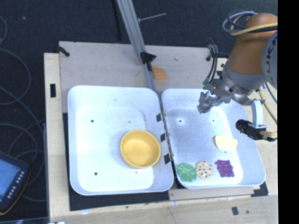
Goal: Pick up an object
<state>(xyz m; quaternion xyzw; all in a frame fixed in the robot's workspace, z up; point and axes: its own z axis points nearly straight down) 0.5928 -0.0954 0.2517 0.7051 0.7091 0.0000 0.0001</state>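
My gripper hangs over the back part of the right bin, pointing down, with nothing visible between its tips. Toward that bin's front lie a pale yellow piece, a purple grape bunch, a round cookie and a green leafy piece. All of them sit well in front of the gripper. A yellow bowl stands in the left bin near its right side.
A slanted metal pole rises from behind the bins, near their shared edge. An orange object lies on the bench behind the bins. Cables and a black fitting hang at the right bin's right rim.
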